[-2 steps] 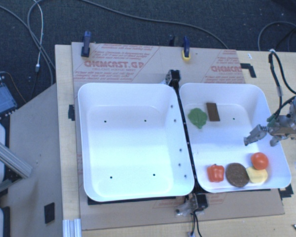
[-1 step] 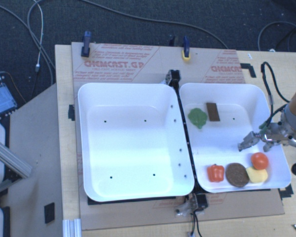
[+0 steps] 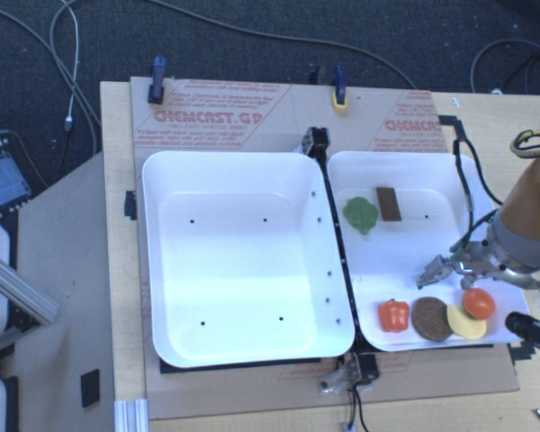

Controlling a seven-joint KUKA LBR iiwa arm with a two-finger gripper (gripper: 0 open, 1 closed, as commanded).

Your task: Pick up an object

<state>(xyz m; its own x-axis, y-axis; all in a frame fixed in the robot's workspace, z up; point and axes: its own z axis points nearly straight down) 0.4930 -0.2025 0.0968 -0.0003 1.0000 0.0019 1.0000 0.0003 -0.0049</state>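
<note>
Camera view reads "CHEMCAST GP" twice on the brown sheet [image 3: 218, 111] under two white bins [image 3: 243, 174], the right one holding six food toys (a tomato [image 3: 479, 303] nearest), the gripper [image 3: 450, 273] above it, jaws apart.

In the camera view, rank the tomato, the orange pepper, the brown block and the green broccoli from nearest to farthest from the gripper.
From the gripper in the right bin:
1. Tomato, just below and right.
2. Orange pepper, below and left, at the bin's front.
3. Brown block, up toward the back.
4. Green broccoli, farthest, upper left near the divider.
</note>
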